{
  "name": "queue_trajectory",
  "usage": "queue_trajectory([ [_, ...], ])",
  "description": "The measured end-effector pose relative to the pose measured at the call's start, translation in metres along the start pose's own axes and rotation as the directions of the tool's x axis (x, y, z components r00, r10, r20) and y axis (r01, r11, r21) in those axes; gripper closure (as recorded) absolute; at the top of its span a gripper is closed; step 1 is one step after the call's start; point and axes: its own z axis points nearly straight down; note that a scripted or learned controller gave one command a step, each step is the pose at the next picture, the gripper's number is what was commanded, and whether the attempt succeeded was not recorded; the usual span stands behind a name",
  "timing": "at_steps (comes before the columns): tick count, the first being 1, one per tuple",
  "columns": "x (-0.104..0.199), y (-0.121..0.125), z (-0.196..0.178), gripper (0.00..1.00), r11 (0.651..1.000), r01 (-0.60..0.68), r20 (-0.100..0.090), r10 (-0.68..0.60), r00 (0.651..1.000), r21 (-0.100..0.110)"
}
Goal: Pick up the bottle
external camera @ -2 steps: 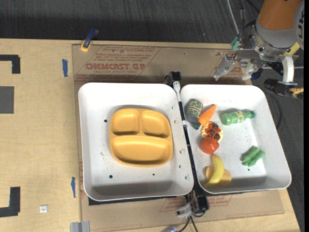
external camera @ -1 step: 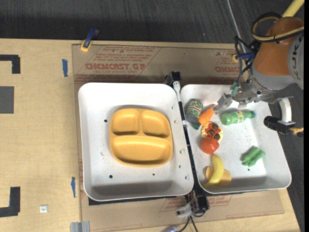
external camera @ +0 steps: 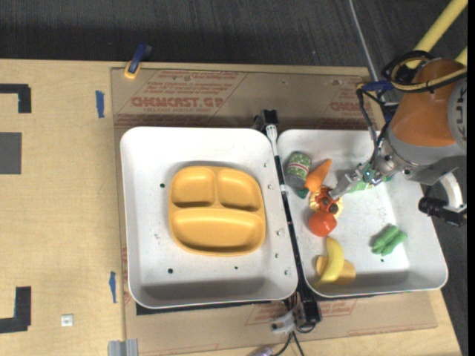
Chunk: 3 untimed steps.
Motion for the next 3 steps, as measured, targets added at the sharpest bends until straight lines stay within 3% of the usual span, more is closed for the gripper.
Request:
queue_trajectory([
  [1, -0.009, -0.079, 0.025, 0.0, 0.985, 0.173, -0.018, -0.172, 0.985, 0.016],
  [2, 0.027, -0.102, 0.026, 0.0, 0.977, 0.211, -0.016, -0.21, 0.977, 0.013],
  [3, 0.025, -0.1, 0.014, 1.0, 0.978, 0.209, -0.008, -0.209, 0.978, 0.008],
])
